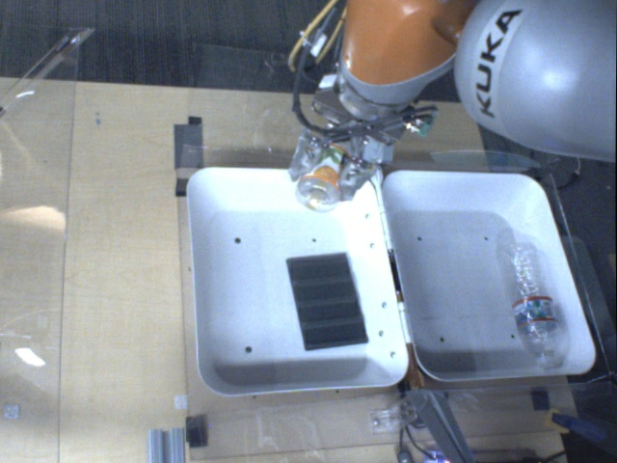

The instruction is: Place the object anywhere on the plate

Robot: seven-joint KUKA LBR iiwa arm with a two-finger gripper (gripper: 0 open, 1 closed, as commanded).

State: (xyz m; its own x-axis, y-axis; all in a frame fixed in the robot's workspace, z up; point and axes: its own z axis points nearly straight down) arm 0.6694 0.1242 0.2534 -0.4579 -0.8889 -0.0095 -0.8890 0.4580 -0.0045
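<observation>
1. Nearest the camera, the bench (106, 287) carries two white bins side by side: the left bin (224, 287) and the right bin (453, 210).
2. One dark ribbed plate (327, 300) lies flat on the floor of the left bin, a little toward 5 o'clock from its centre.
3. One clear plastic bottle (530, 302) lies along the right bin's wall at about 4 o'clock, well apart from the arm.
4. Farther back, at the left bin's 1 o'clock corner, the gripper (328, 170) hangs over the rim with its fingers clamped around one small clear object (319, 185) with an orange part, held above the bin floor.
5. The object sits well toward 12 o'clock from the plate, so it is not yet over its target.
6. Risk: the object is clear, looks smooth and seems tilted in the grasp, so it could slip during the carry.
7. Risk: if let go from this height or off-centre, it may roll or bounce off the plate onto the bin floor.
8. Count: two bins, one plate, one bottle, one held object, one arm.
</observation>
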